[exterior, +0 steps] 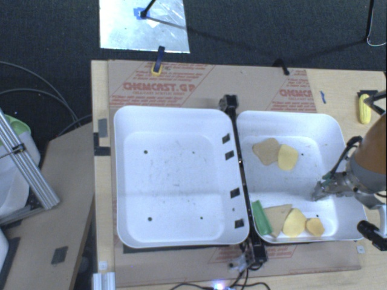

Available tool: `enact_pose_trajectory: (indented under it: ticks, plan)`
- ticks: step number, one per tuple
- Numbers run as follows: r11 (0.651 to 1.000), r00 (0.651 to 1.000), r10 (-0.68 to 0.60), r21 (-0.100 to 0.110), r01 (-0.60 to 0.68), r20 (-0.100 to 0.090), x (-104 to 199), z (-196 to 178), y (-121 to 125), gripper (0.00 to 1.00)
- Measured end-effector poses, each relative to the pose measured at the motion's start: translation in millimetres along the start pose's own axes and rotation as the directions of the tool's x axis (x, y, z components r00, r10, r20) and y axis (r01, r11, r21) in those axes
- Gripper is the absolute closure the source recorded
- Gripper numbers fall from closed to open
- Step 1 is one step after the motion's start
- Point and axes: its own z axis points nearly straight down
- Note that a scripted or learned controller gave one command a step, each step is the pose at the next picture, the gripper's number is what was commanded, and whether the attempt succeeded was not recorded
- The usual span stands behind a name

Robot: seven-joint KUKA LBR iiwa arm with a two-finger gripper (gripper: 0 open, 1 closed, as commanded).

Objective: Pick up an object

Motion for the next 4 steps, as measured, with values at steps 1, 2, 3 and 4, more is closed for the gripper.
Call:
enact_pose_trajectory:
  ticks: [1,2,3,4]
  plan:
    - [1.0,1.0,-0.013,-0.009,0.013,-0.002,6.8,-43.2,78.4,1.0]
    - [1.0,1.0,-0.021,-0.003,0.021,-0.009,137.7,-92.6,55.3,1.0]
    - [1.0,1.0,-0.021,0.0,0.021,-0.012,246.3,-99.1,54.8,1.0]
    - [1.0,1.0,-0.018,0.005,0.018,-0.01,337.0,-84.8,6.4,1.0]
